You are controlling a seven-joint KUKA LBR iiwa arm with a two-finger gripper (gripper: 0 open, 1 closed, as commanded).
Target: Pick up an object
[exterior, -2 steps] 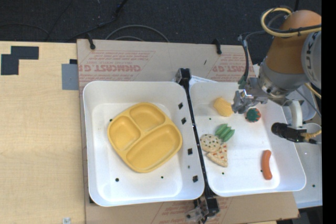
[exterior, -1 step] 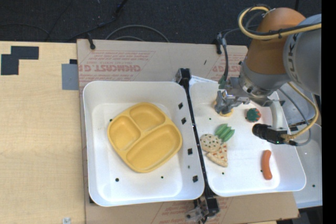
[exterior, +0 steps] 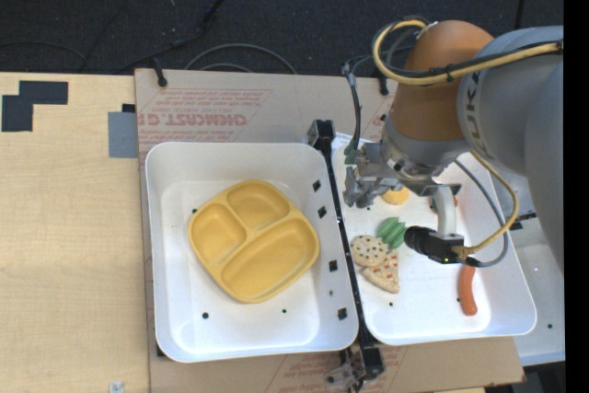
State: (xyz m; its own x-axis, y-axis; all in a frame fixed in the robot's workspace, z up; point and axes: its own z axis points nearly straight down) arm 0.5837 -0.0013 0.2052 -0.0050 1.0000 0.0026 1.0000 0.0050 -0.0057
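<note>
My gripper (exterior: 364,189) hangs over the upper left part of the right bin (exterior: 502,313), close to the divider between the bins. A small yellow item (exterior: 397,195) lies just to its right, partly hidden by the wrist. Below the gripper sit a green toy (exterior: 393,232) and two speckled tan pieces shaped like a cookie and a pizza slice (exterior: 377,260). An orange-red sausage (exterior: 468,289) lies near the bin's right side. Nothing shows in the gripper's grasp.
The left bin (exterior: 175,308) holds a yellow divided plate (exterior: 253,239). A black device on a cable (exterior: 433,244) dangles from the arm over the right bin. The big grey and orange arm body (exterior: 442,97) covers the right bin's top part.
</note>
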